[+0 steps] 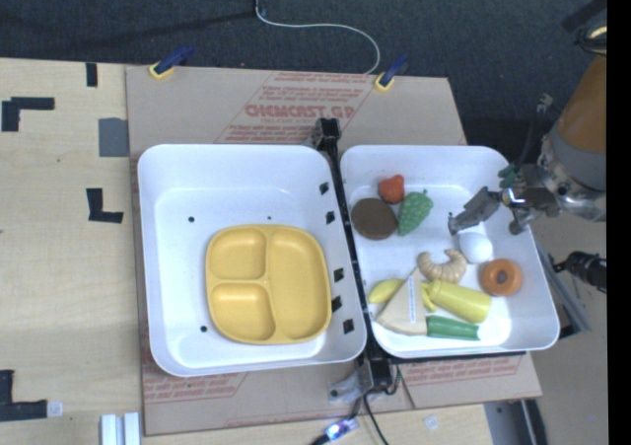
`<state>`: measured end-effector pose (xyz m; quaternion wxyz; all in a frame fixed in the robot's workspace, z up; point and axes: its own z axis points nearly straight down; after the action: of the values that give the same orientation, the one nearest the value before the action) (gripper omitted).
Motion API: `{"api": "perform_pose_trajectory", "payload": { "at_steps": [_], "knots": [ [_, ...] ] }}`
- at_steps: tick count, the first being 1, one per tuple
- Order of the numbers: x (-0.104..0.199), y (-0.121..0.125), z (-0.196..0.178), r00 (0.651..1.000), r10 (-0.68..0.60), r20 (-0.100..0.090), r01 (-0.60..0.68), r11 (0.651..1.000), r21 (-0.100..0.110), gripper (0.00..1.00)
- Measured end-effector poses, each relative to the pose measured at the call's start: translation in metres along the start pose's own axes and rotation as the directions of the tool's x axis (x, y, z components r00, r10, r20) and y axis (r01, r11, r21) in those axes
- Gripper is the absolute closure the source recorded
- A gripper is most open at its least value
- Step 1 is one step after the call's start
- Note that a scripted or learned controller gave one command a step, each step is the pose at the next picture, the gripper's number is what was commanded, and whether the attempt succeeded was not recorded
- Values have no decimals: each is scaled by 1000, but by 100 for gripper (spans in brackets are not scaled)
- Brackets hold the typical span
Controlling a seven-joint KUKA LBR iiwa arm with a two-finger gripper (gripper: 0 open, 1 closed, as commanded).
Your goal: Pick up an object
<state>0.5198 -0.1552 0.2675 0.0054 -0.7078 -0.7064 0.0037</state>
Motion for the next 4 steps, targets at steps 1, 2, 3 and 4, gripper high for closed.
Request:
{"api": "perform_pose_trajectory", "payload": {
  "at_steps": [1,2,3,4],
  "knots": [
    [0,2,-6,1000,-3,2,3,1000,-11,0],
    [11,-1,48,1000,-4,1,4,1000,-6,0],
    [9,3,112,1000,-3,1,3,1000,-4,0],
    [5,-4,158,1000,-2,2,2,1000,-7,0]
  ]
}}
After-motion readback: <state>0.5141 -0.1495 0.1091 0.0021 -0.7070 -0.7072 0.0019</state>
